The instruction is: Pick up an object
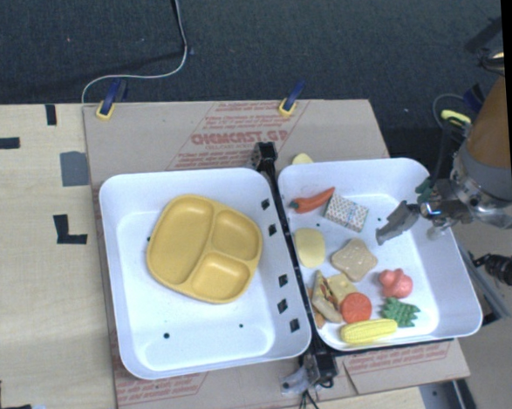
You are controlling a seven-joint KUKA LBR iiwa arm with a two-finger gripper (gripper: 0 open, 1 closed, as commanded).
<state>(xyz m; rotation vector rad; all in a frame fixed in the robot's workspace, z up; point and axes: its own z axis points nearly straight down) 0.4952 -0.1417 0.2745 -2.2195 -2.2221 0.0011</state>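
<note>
red print on the cardboard sheet under the bins, seemingly "chemcast gp", smaller lines unreadable

Even, bright overhead light; soft shadows, slight blur, mild glare on white bins.

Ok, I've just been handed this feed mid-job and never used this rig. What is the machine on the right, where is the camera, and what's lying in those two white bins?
One fixed camera looks down at a slant. The grey machine with an orange band is a robot arm reaching in from the right; its gripper hangs over the right bin with nothing between its fingers. The left bin holds a yellow divided plate. The right bin holds toy food: a chili pepper, a speckled block, a pale yellow piece, a toast slice, a tomato slice, a corn cob, a red fruit and something green.
</note>
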